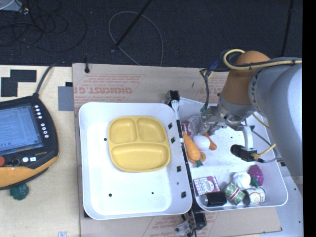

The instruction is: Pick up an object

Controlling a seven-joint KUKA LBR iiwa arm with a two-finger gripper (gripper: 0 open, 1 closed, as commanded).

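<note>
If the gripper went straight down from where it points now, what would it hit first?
Probably the white egg-shaped object directly under the gripper in the right bin, with the orange carrot just beside it. Depth is hard to judge from above.

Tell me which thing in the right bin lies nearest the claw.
The white egg, just below the claw at the bin's upper left. The orange carrot lies beside it; the cans and carton sit far off in the lower corner.

Even overhead light, soft shadows, slightly grainy, dark background beyond bench [123, 78]
</note>
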